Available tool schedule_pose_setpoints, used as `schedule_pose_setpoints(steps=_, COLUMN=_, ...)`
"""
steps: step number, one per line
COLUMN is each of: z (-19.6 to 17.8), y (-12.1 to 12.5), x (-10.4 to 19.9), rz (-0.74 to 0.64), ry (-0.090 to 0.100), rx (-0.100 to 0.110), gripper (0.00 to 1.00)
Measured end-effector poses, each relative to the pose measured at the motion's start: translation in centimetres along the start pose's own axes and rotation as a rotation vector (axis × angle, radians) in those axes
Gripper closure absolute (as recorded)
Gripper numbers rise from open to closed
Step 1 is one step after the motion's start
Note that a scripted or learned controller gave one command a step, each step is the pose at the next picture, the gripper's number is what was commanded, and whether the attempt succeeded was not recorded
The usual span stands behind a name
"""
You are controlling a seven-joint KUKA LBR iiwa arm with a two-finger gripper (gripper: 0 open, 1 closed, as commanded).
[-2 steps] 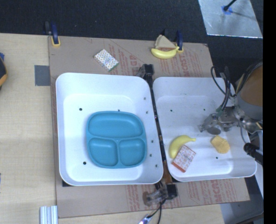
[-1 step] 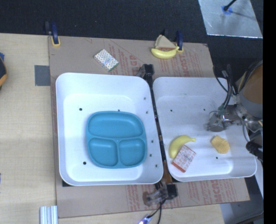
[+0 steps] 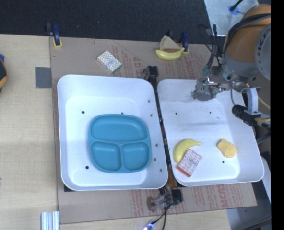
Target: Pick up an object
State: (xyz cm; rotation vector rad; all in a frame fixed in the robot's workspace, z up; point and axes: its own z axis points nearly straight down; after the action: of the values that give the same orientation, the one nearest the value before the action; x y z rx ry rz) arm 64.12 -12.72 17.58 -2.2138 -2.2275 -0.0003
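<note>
Your arm (image 3: 250, 37) comes in from the right, bent down over the far edge of the right bin (image 3: 247, 176), with the gripper (image 3: 205, 93) low near that bin's far rim, about midway along it. You cannot tell how the gripper is set from this angle; nothing shows in it. Three things lie in the right bin, all well apart from the gripper, toward the near edge: one banana (image 3: 184, 147), one red-and-white packet (image 3: 190, 162) touching the banana's near side, and one yellow lump (image 3: 226, 148) toward the right edge. The left bin (image 3: 70, 95) holds one blue tray (image 3: 119, 143) with three compartments.
</note>
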Motion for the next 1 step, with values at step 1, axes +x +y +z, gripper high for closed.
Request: schedule_pose_setpoints(steps=1, z=-2.83, y=1.55, x=5.51, rz=0.001, ry=-0.001, rx=0.002, gripper=1.00)
